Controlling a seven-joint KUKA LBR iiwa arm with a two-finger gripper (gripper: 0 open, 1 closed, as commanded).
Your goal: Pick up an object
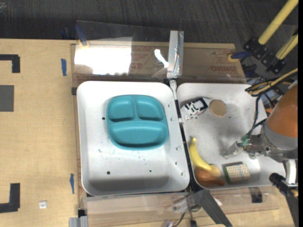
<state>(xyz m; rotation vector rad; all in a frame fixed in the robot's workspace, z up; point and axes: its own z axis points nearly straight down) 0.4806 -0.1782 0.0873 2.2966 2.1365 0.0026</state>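
- Over the right bin [236, 91] our gripper [233, 149] is hanging low, and we are seeing bare white floor beneath it rather than any object.
- We are not making out whether it is parted or closed; from this slant we cannot tell, and we are seeing nothing carried in it.
- We are counting the candidates lying in that bin: a banana [199, 158] along the near left wall, a reddish-brown fruit [207, 176] touching its lower end, and a small mesh-topped block [236, 172] just beside that fruit.
- Farther back we are seeing a tan round piece [218, 108] and a black-and-white item [194, 106] near the dividing wall.
- In the left bin [92, 126] a teal divided plate [137, 121] is sitting well apart from the arm.
- We are judging the pick as not yet done: every object is resting on a bin floor, so closing on one and lifting it are what we are reckoning remains.
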